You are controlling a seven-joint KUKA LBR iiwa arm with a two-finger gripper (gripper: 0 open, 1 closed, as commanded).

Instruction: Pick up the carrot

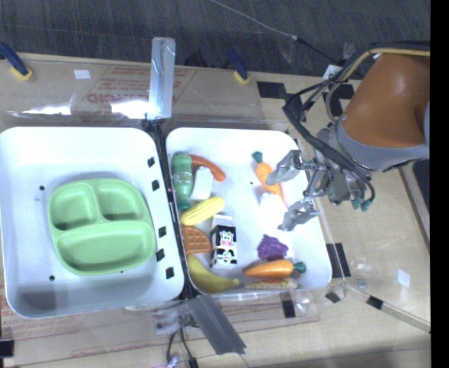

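A small orange carrot (263, 172) with a green top lies in the right bin (309, 240), near its far right side. A larger carrot (269, 268) with a green stem rests along the bin's front wall. My gripper (282, 200) hangs over the right side of this bin, open, its two fingers spread wide. The upper finger (284, 167) sits just right of the small carrot and looks to touch it. The lower finger (296, 217) is above the purple grapes (271, 247). Nothing is held between the fingers.
The right bin also holds a green bottle (181, 176), an orange-red pepper (210, 167), corn (201, 210), a waffle (195, 240), a small milk carton (224, 243) and a banana (209, 277). A green divided plate (100, 225) lies in the left bin (18, 167).
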